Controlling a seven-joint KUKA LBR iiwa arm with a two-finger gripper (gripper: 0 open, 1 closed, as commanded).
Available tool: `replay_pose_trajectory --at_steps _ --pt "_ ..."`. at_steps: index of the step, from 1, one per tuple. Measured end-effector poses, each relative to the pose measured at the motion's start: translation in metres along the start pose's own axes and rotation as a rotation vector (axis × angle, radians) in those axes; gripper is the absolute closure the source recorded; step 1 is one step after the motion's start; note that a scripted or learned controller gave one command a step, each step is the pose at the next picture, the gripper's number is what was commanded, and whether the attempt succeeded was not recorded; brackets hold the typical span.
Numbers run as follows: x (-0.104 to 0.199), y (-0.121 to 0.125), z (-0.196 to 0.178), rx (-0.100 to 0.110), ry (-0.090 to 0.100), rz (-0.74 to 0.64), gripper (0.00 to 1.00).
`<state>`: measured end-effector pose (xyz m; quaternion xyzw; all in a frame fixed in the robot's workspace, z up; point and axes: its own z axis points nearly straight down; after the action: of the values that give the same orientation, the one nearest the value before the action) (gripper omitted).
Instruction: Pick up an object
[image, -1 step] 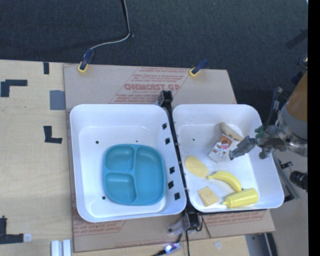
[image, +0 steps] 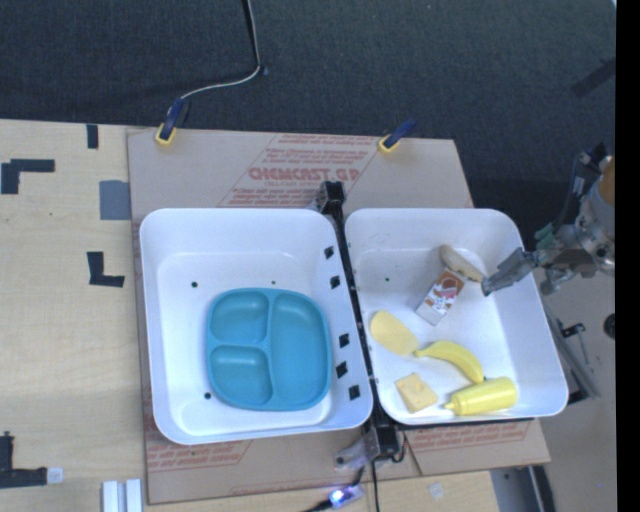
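In the right bin (image: 520, 300), a yellow bottle (image: 483, 397) and cheese wedge (image: 415, 391) lie nearest, then a banana (image: 453, 358), then a small carton (image: 441, 297). Farther right, the claw (image: 505, 274) hovers at the rim, grasping nothing; its state I cannot tell.

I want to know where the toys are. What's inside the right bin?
The right bin holds a small carton, a banana, a yellow bottle, a cheese-like block and two more pieces. Anything beneath them is covered.

Reaching in from the right at mid-height, gripper (image: 508, 272) pointing left and slightly downward, grey wrist body trailing back toward the right edge.
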<state>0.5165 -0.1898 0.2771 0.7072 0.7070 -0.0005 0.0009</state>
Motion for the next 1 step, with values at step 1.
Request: replay_pose_trajectory --at_steps 1 --pt "-0.0324 0.0707 0.056 0.003 0.0 -0.003 0.0"
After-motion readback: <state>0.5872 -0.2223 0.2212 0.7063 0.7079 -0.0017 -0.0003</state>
